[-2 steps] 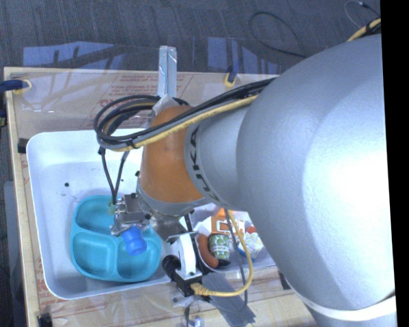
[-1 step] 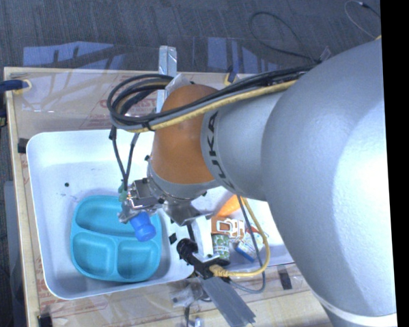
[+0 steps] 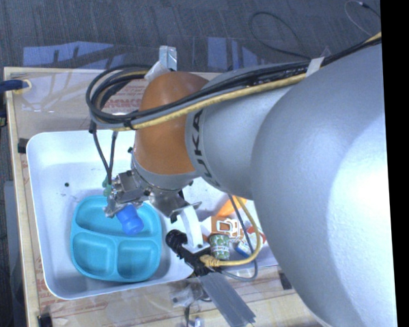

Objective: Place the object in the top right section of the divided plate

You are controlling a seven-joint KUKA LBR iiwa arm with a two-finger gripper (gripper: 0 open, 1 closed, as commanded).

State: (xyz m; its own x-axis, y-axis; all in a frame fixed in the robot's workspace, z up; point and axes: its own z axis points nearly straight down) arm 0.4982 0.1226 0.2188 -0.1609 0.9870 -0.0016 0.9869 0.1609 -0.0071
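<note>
A light blue divided plate [image 3: 99, 248] lies in the left white bin [image 3: 47, 167], toward its front. My gripper [image 3: 127, 210] hangs over the plate's upper right part, under the orange wrist band [image 3: 163, 127]. A small, darker blue object [image 3: 131, 222] sticks out from between its fingers, and the gripper is shut on it. The object sits just above or at the plate's top right section; whether it touches the plate cannot be told.
The big grey arm covers most of the right bin. Beside it show an orange item [image 3: 229, 207], a white label [image 3: 225, 226] and a small green-and-white can [image 3: 220, 247]. Black cables [image 3: 102, 96] loop over the left bin's back wall.
</note>
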